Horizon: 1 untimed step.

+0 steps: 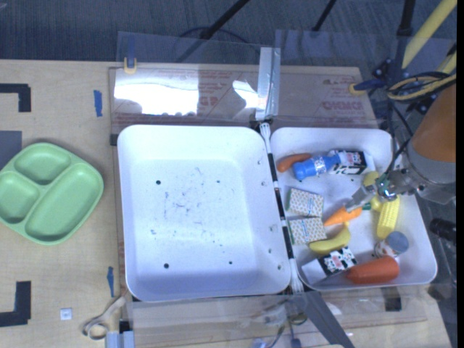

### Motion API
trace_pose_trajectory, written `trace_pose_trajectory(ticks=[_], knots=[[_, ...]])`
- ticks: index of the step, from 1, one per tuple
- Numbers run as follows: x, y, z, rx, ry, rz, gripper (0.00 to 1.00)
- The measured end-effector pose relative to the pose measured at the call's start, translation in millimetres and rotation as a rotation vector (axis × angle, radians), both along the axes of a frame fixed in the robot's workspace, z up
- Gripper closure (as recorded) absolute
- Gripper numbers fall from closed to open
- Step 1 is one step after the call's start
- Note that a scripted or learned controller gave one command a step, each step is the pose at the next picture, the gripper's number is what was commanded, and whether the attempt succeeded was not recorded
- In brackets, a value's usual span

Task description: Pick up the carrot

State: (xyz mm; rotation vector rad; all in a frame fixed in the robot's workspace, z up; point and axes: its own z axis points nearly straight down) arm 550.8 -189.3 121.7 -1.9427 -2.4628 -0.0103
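Gripper (pixel 360 196) just beside small orange carrot (pixel 341 214) with green tip

The wooden bench (pixel 65 89) carries two white bins (pixel 196 151) side by side. A green divided plate (pixel 49 192) lies at its left.

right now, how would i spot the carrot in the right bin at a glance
Look in the right-hand white bin, near its middle. The small orange carrot lies slanted between the square patterned packets and the yellow corn cob. Only it has a green tip.
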Motion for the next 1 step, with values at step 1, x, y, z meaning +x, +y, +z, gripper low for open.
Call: trace_pose_trajectory(ticks=[1], knots=[[-11.4,20.0,-24.4,-0.016,-0.027,0.237,0.00]])
